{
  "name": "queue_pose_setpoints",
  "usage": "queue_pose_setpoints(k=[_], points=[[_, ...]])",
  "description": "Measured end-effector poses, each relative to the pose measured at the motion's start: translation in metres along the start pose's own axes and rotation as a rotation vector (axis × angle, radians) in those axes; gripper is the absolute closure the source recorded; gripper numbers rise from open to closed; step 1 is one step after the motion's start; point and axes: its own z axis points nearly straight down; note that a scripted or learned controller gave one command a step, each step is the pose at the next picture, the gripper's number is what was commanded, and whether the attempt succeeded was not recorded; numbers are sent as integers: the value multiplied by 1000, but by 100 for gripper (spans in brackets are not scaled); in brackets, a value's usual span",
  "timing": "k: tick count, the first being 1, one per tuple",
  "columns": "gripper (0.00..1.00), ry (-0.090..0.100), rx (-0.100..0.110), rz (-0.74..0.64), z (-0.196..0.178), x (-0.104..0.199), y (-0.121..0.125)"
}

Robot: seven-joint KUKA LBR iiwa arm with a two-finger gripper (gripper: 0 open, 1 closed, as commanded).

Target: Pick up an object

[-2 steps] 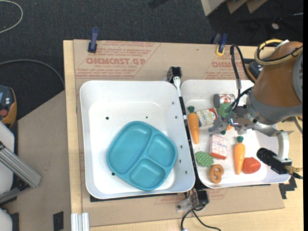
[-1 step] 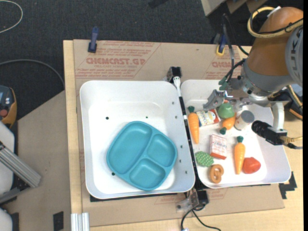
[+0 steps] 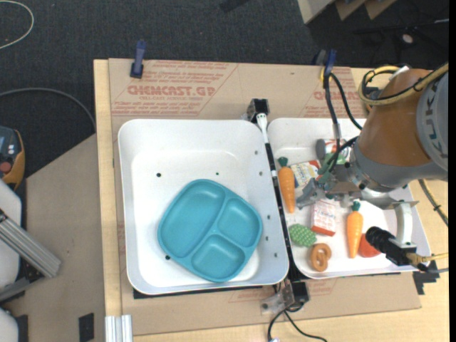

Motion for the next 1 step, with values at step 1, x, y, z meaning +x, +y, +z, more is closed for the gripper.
queue_pose_setpoints(k=[1], points=[[100, -2, -12, -1, -14, 0, 4]])
